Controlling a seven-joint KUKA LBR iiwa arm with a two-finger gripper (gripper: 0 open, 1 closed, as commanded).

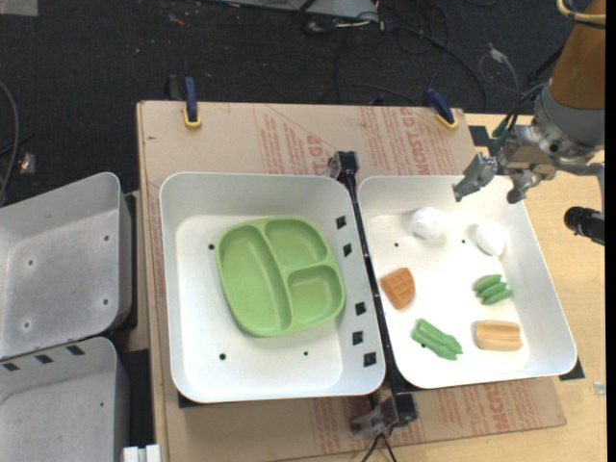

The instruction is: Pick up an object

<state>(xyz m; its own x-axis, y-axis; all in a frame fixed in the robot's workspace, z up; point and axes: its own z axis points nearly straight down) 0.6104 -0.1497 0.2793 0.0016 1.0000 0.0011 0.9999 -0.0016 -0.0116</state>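
- Landmark for all positions: the right bin [551, 287], a shallow white tray on the cardboard-covered bench [260, 128].
- Gripper [495, 185]: poised over the far rim of the right bin, toward its far right corner. Its two dark fingers are spread wide apart, with nothing between them.
- Arm [580, 70]: grey body with orange band, entering above and to the right of the right bin's far corner.
- White ball [426, 223]: inside the right bin, in its far half, left of centre, just below and left of the gripper.
- White lump [490, 240]: inside the right bin, far half, right of the white ball and apart from it.
- Orange wedge [398, 288]: inside the right bin, against its left side, about midway along.
- Green pods [493, 289]: inside the right bin, right of centre, near the right wall.
- Green vegetable piece [436, 339]: inside the right bin, near half, left of centre.
- Tan bread-like piece [498, 335]: inside the right bin, near half, just right of the green vegetable piece, not touching it.
- Left bin [183, 287]: directly adjoining the right bin's left edge; it holds a green divided plate [281, 275] lying flat.
- No object in the right bin is in contact with the gripper.
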